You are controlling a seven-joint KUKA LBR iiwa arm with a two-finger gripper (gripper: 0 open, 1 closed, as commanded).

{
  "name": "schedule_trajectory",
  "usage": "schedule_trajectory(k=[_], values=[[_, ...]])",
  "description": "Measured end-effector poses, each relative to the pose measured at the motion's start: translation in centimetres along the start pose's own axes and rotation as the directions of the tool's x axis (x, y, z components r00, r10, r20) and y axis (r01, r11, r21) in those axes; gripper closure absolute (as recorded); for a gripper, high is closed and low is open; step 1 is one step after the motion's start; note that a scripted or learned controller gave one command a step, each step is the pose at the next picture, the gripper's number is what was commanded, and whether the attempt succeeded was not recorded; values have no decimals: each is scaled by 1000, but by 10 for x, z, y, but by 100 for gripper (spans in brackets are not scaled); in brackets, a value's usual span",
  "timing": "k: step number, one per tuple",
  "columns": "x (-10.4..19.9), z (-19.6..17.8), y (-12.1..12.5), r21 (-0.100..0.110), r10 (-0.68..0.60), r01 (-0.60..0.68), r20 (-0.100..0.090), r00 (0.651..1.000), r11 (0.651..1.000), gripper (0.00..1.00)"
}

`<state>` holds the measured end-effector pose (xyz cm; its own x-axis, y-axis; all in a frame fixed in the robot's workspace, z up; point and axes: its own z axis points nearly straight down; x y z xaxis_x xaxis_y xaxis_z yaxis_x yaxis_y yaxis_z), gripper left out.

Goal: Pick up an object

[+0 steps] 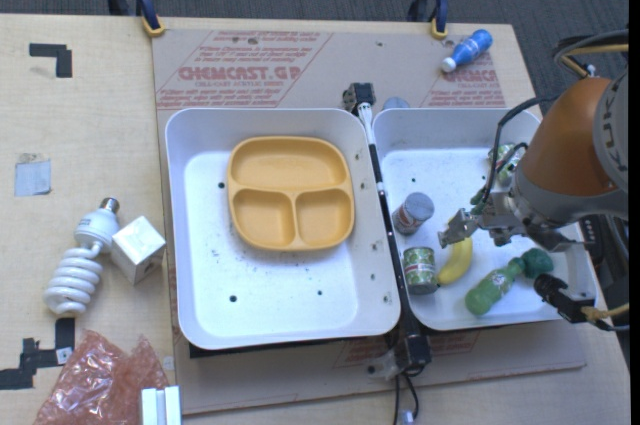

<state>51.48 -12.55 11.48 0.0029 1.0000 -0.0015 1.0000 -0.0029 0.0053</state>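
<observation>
Wooden bench, right bin (440,163) | gripper (462,230) poised open above banana (457,261) near front edge | nothing held | crowding cans (419,268) and green bottle (494,288) could be knocked, spoiling grasp

Glossy white plastic bins (190,243), matt yellow plastic tray (290,190) (smooth), pale wood-grain bench (60,133)
</observation>
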Motion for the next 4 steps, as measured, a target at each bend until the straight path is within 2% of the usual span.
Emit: schedule_trajectory(k=[1,2,3,4], values=[[-1,-10,1,-3,2,-2,1,1000,1000,100],[-1,-10,1,-3,1,-1,1,1000,1000,0],[26,20,-30,-9,7,-7,12,1000,1000,0],[28,11,-29,-5,5,-5,5,1000,1000,100]])
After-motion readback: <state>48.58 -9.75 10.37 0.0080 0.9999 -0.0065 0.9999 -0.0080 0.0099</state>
